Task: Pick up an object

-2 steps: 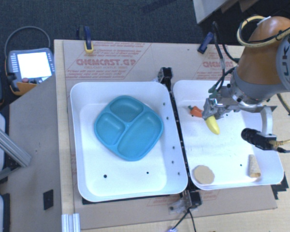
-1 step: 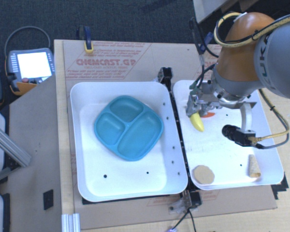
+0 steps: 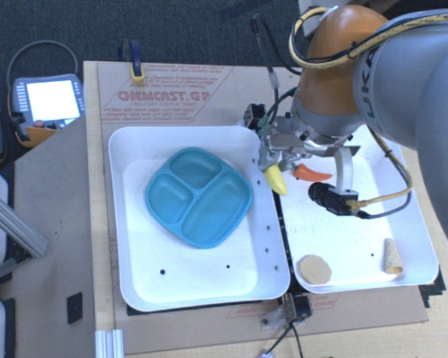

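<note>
A robotics lab: teach pendant beside a bench, cabled arm.

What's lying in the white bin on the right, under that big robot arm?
In the right bin I see a yellow piece, an orange piece, a round tan disc and a tan wedge. The arm covers the bin's far part, so anything there is hidden.

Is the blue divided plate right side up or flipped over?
Right side up: the blue divided plate lies flat in the left bin, its three compartments facing the camera.
</note>
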`<control>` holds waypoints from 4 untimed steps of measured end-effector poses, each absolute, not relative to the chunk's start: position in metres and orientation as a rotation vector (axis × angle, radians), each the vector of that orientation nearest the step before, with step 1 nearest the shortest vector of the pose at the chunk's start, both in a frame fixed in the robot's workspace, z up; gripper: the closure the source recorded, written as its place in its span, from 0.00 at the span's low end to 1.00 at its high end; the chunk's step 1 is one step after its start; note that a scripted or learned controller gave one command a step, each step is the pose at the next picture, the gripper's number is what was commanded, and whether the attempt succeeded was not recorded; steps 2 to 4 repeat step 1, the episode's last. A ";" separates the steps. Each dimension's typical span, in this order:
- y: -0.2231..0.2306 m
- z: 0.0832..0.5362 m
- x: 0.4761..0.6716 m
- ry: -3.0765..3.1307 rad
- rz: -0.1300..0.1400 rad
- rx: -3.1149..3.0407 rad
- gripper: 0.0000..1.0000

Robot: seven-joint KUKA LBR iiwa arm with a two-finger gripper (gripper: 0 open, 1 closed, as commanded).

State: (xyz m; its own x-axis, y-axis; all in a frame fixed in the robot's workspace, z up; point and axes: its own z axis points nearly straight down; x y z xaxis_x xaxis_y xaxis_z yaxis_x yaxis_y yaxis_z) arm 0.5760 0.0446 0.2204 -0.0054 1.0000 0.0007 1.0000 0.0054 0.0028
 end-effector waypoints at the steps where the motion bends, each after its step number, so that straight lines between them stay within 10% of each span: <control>1: 0.087 0.213 0.600 2.225 0.004 2.215 1.00; 4: 0.087 0.213 0.600 2.225 0.004 2.215 1.00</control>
